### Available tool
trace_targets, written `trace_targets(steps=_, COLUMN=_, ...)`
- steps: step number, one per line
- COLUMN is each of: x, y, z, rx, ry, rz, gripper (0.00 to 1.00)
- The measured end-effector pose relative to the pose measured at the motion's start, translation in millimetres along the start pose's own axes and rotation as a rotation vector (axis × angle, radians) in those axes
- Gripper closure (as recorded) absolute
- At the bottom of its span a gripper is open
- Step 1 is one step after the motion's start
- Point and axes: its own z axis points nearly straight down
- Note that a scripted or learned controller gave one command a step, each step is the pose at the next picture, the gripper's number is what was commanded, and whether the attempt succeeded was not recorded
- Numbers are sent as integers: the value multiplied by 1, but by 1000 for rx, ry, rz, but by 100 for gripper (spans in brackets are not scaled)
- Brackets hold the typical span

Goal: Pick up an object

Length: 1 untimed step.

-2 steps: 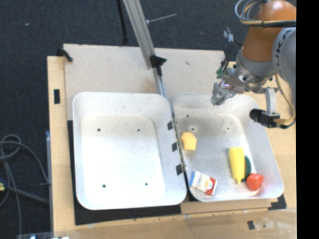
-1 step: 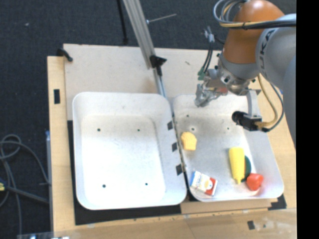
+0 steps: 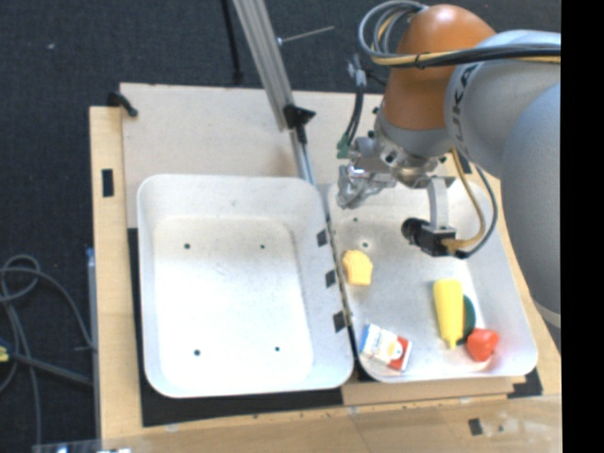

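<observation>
Over right bin's point(image 3: 510, 343) top-left corner, metal claw point(image 3: 354, 189) hangs, state unclear; below: yellow wedge point(image 3: 357, 268), glossy yellow cylinder point(image 3: 448, 311), red-white carton point(image 3: 386, 348).

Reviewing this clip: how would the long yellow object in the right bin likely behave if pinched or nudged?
The long yellow object looks smooth and rounded, so it may slip or roll sideways. It lies against a red item, which could shift with it.

Two white bins point(image 3: 236, 281), yellow block point(image 3: 357, 268), yellow cylinder point(image 3: 448, 311), red object point(image 3: 481, 344), red-and-white carton point(image 3: 386, 348), orange-banded grey arm point(image 3: 491, 74).
</observation>
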Motion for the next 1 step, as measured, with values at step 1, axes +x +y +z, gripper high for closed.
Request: trace_targets(steps=1, x=58, y=-8, z=-14, rx=-3, ry=1, rz=-2, gripper=100)
